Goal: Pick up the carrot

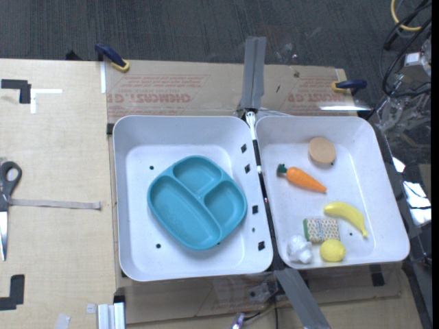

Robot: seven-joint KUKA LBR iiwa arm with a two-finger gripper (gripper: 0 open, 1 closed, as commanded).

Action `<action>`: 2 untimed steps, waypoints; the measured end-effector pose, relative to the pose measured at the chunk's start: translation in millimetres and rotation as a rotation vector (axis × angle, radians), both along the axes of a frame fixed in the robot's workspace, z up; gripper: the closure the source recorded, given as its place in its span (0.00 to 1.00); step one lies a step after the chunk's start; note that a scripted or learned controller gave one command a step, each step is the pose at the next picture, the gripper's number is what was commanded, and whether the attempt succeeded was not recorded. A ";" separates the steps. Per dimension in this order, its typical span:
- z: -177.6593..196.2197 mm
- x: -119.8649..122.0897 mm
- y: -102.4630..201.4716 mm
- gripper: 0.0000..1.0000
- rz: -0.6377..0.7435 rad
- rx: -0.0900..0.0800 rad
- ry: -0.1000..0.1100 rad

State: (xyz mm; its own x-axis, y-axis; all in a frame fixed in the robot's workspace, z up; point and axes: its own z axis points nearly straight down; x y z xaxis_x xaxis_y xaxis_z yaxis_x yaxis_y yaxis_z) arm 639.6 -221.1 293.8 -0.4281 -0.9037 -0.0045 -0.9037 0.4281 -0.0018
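Observation:
The carrot [303, 178], orange with a small green top at its left end, lies in the right white bin [384, 184], slanting down to the right near the bin's middle. Nothing touches it.
In the right bin also lie a tan round disc [322, 151], a banana [347, 216], a lemon [333, 250], a patterned packet [319, 229] and a small white object [299, 249]. The left bin [130, 204] holds a blue divided plate [197, 202]. Scissors [7, 197] rest on the bench at far left.

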 end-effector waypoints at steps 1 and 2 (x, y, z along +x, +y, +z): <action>10.5 1.6 0.5 1.00 -0.005 0.003 -0.007; 20.2 2.9 0.5 1.00 -0.010 0.006 -0.013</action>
